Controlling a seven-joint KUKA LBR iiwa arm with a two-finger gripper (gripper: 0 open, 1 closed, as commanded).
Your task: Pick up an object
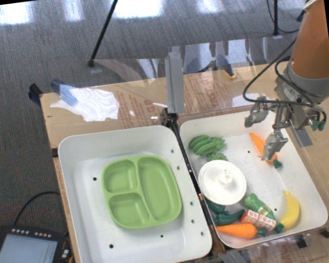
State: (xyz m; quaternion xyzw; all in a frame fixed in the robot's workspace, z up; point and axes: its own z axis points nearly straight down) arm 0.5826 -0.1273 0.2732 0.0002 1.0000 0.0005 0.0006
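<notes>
My gripper [275, 141] hangs low over the upper right part of the right bin [306, 168]. Its tip sits right over a small orange carrot [257, 143] with a green end that lies on the bin floor. Whether the carrot is touched or gripped cannot be made out. In the same bin lie green pea pods [206, 145], a round white lid with a knob [222, 182], a yellow banana [290, 210], a second orange carrot [238, 230], a green bottle with a red label [258, 212] and a dark green vegetable [224, 216].
The left bin [79, 170] holds a light green divided plate [141, 192]. A metal post [174, 90] rises behind the seam between the bins. White crumpled plastic [91, 103] lies on the bench at the back left. A control pendant [27, 256] sits off the bench, lower left.
</notes>
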